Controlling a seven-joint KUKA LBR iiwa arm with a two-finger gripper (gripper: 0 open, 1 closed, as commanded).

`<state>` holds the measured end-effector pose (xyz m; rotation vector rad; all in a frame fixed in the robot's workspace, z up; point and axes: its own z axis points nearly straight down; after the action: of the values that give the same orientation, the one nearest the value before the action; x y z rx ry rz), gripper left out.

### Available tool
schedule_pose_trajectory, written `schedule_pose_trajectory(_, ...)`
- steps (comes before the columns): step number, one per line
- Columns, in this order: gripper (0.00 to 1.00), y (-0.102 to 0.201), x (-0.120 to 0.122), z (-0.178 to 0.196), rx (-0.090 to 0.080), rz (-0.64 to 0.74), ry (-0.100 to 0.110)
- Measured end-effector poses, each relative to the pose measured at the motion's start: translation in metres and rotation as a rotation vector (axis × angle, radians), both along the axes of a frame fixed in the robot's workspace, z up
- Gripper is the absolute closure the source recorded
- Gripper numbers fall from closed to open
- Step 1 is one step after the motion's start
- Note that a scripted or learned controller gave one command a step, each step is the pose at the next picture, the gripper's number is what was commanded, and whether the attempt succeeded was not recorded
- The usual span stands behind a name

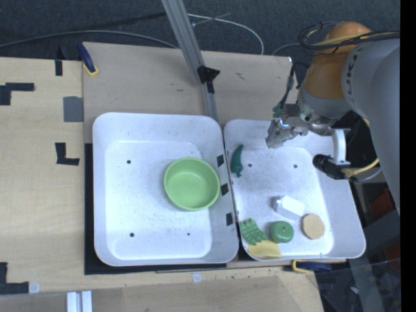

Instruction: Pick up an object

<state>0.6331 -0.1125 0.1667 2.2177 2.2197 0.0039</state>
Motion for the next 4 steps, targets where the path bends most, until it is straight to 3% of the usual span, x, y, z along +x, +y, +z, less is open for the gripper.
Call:
schedule_pose_trajectory(2, 1.00, 0.006, 0.003, 0.108, 0.000, 0.001, -0.001)
schedule_pose_trajectory(3, 1.00, 0.006, 0.004, 0.133, 0.001, 0.001, 0.002)
schedule_pose_trajectory(4, 1.00, 0.063, 0.002, 0.110, 0.002, 0.005, 0.008)
